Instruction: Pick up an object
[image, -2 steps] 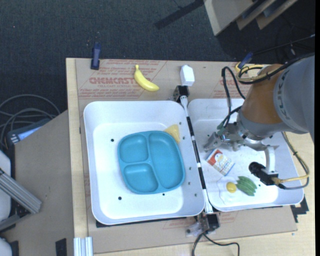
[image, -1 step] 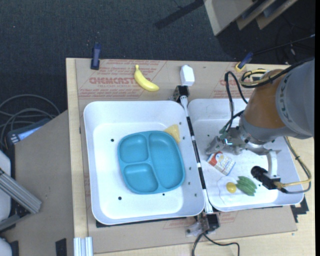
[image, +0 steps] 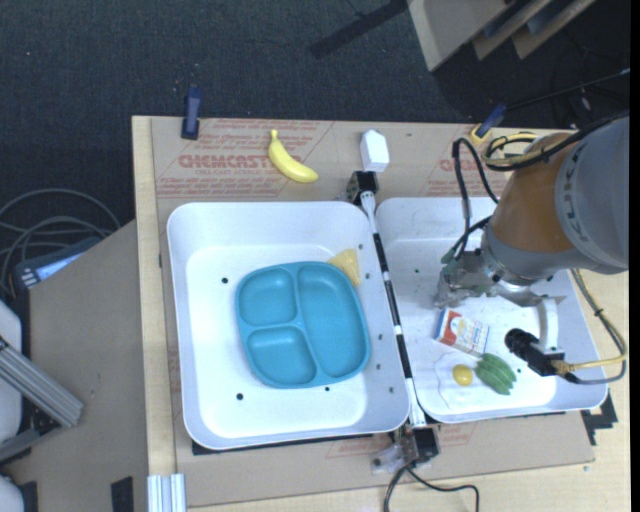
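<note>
We look down on two shallow white bins set side by side on a cardboard-covered bench. In the left bin (image: 195, 300) lies a blue divided tray (image: 300, 325) with three compartments, and a small yellow piece (image: 346, 263) peeks out just beyond its upper right corner. The arm (image: 560, 205) comes in from the right, its orange band above the wrist, and the gripper (image: 462, 283) sits low over the right bin (image: 420, 225), near its middle left. How the gripper stands we cannot tell (the wrist and cables cover it from this angle), and we see nothing held in it.

The loose objects in the right bin sit below the gripper: a small white and red carton (image: 461, 331) just beneath it, a green leafy item (image: 496, 372) further right, and a small yellow ball (image: 462, 376) beside the green one. On the bench behind the bins rest a toy banana (image: 289, 160) and a small white block (image: 375, 149).
</note>
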